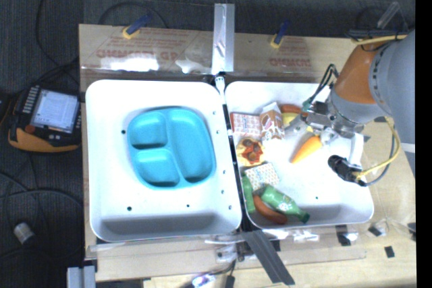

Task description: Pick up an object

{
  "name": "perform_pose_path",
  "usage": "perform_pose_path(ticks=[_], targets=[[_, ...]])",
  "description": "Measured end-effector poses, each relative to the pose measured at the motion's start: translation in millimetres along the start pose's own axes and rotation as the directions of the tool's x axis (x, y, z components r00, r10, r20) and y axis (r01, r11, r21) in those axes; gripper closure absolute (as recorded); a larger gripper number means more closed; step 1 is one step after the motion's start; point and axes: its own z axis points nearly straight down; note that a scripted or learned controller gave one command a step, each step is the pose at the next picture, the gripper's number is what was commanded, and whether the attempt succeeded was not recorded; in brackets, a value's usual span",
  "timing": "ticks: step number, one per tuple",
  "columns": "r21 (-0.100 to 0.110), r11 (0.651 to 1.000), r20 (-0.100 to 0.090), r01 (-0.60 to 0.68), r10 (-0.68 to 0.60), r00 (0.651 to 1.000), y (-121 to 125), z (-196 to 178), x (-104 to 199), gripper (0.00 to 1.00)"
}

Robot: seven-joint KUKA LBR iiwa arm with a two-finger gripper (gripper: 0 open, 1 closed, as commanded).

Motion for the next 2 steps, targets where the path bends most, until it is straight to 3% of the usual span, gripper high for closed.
perform_pose_path(ticks=[1,2], targets=[[0.004,1.000,-0.003,0.000,0.000,1.000,-1,-8,1,1.00],[0.014,0.999,0.001,-0.041,0.041,0.999,20,-137,-13,1.00]])
